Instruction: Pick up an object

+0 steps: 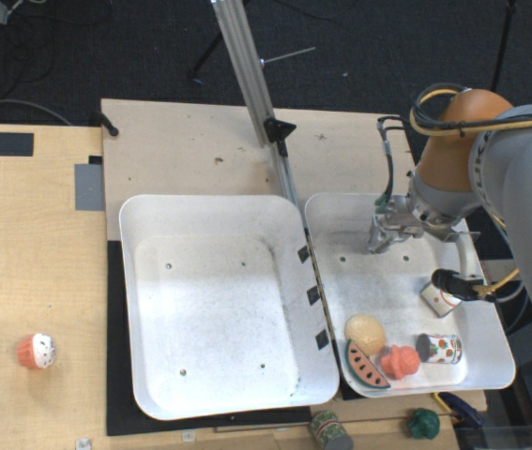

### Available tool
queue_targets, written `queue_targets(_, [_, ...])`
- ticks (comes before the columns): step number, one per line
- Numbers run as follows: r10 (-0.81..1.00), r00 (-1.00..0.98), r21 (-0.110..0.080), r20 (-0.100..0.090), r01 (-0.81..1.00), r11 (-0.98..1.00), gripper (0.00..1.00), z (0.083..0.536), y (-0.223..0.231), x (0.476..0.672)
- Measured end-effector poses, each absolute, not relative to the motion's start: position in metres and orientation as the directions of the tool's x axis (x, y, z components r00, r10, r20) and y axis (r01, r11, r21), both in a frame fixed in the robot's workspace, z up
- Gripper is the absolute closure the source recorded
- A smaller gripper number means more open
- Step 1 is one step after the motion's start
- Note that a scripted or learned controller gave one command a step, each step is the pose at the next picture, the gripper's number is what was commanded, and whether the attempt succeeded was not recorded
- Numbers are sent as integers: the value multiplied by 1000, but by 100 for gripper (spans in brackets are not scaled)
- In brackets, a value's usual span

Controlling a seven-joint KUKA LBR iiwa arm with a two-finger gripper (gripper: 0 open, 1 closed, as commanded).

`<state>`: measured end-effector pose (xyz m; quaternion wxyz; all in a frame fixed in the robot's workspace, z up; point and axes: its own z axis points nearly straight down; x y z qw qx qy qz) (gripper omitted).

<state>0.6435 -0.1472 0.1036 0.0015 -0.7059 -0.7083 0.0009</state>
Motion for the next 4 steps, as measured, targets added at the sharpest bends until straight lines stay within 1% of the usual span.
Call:
queue_targets(1, [1000,2,3,-1,1000,-2,100,157,-150,634])
queue_targets(2, [1000,1,5,-2,1000,-1,100,218,-157,640])
queue_targets(3, [1000,0,2,0,1000,0,100,241,-159,641])
queue_targets(4, [1000,-3,-3,2,1000,3,100,237,-120,624])
